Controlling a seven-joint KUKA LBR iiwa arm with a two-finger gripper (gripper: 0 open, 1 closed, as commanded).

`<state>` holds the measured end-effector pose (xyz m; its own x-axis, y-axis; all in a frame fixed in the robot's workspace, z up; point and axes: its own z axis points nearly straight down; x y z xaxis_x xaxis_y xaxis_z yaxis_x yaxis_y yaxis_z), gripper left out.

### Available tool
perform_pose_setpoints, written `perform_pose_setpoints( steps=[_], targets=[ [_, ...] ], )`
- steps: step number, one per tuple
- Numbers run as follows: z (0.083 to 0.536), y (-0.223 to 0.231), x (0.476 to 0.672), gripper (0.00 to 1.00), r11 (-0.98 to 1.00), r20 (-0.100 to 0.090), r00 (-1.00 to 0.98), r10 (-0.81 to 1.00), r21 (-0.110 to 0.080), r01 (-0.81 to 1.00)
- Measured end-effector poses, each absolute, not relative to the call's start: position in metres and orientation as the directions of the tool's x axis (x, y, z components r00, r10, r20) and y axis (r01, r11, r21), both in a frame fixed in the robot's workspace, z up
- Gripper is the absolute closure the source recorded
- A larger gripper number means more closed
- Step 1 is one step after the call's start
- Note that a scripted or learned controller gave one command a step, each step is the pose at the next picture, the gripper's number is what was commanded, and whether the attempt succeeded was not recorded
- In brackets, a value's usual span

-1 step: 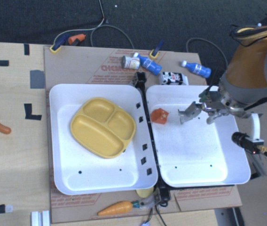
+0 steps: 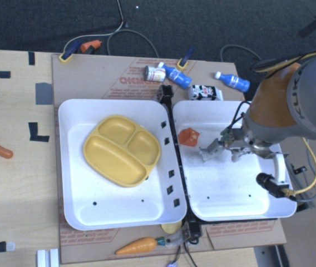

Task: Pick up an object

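- Down at the front edge, a plastic carrot [image 2: 137, 245] lies on the cardboard-covered surface [image 2: 91, 77].
- Over the right bin [image 2: 230, 207], the hand [image 2: 220, 151] hangs with its metal fingers spread apart, gripping nothing.
- Just left of it, a small red object [image 2: 188, 137] rests on the bin floor.
- Inside the left bin [image 2: 113, 216] sits a yellow, glossy divided plate [image 2: 122, 150].

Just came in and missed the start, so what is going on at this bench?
A grey and orange robot arm reaches in from the right over the right bin. Its gripper sits low in that bin, just right of a small red object, with nothing visibly between its fingers. The left bin holds a yellow divided plate. Nothing looks picked up yet.
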<state>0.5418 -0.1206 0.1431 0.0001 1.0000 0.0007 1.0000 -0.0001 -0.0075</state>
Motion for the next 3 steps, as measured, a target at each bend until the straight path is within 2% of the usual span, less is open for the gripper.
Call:
perform_pose_setpoints(
  steps=[1,2,3],
  targets=[
    [0.089,-0.111,0.595,0.0,0.004,0.001,-0.004,1.0,-0.002,1.0],
    [0.085,-0.113,0.669,0.0,0.003,-0.001,-0.003,1.0,0.005,1.0],
    [0.096,-0.114,0.667,1.0,0.002,-0.003,-0.002,1.0,0.003,1.0]
  ],
)
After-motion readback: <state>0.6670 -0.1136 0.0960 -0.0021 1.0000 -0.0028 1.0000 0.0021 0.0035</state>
